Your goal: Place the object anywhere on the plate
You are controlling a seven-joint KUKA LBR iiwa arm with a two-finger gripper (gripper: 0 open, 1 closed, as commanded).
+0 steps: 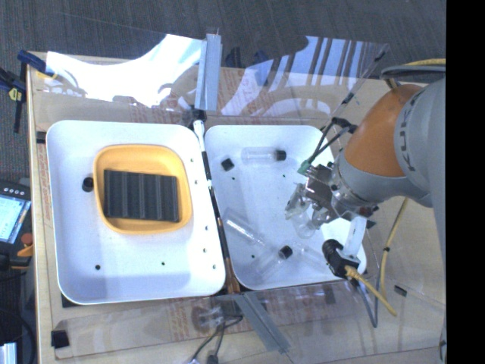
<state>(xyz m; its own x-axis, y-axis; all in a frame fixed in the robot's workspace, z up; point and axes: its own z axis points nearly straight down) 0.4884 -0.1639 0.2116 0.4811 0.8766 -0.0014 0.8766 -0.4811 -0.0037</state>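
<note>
Judged light, rigid and slick: the capped tube (260,155) near the gripper (309,207). Take it mid-barrel, squarely. Whether the jaws stand apart or together, you cannot tell.

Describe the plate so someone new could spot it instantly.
Start at the left white bin. In its middle lies the plate, rounded, with a dark ridged panel inside. Unlike the small black piece beside it, it is large and yellow.

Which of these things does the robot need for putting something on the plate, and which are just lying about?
For the job:
plate
pincer, over the right bin
tube, probably one thing it might pick

Lying about:
ribbed block, already on the plate
black bit, beside the plate
screen, off the bench
</note>
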